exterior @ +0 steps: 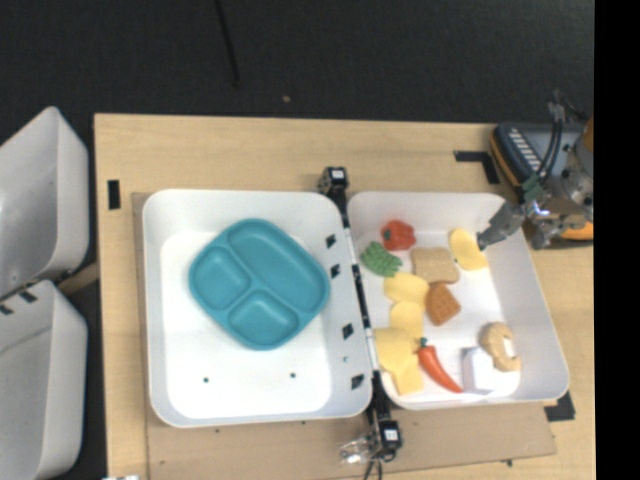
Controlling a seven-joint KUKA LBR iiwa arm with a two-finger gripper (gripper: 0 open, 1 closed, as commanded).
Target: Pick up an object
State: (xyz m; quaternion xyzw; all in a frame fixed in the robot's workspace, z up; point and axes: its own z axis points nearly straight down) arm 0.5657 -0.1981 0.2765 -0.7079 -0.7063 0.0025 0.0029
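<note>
The right bin [530, 278] holds several toy foods: a red tomato [398, 234], a green leafy piece [379, 259], a tan bread slice [434, 264], a yellow lemon-like piece [466, 249], a brown chunk [442, 303], yellow pieces [405, 288], a red chilli [437, 365], a beige ring [498, 346] and a white block [478, 370]. My gripper [497, 230] comes in from the right over the bin's upper right corner, its tip just right of the lemon-like piece. I see nothing held in it.
The left bin [170, 368] holds a teal divided plate [260, 281]. Clips sit along the wall between the bins. An orange-and-black device [520, 153] lies on the bench beyond the right bin, close to the arm.
</note>
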